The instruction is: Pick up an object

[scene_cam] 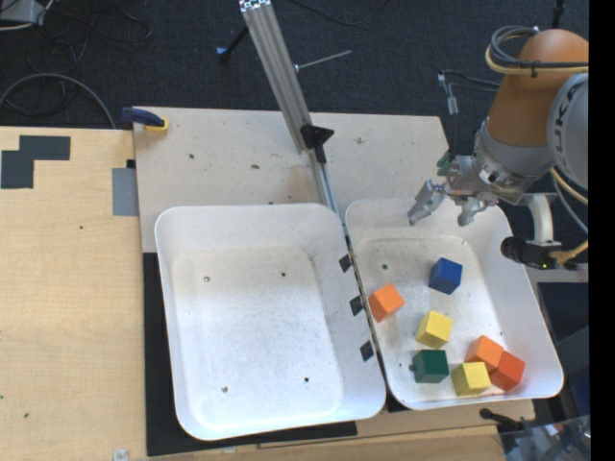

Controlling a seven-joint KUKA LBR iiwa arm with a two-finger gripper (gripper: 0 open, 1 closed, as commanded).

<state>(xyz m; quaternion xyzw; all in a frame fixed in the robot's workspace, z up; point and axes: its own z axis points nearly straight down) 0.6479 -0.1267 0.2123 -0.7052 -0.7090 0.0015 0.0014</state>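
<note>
My gripper (444, 210) hangs over the far end of the right bin (533, 305), its two fingers spread open with nothing between them. Below it in that bin lie several cubes: a blue one (445, 275) closest to the gripper, an orange one (386, 302) near the bin's left wall, a yellow one (433, 328), a dark green one (430, 365), another yellow one (470, 377), and an orange (485, 351) and a red one (509, 370) touching at the near right corner.
The left bin (250, 325) lies beside the right one, joined by black clips (356, 304). A slanted aluminium bar (285, 80) rises from behind the bins' shared edge. A blue and yellow clamp (144, 118) sits at the bench's far left.
</note>
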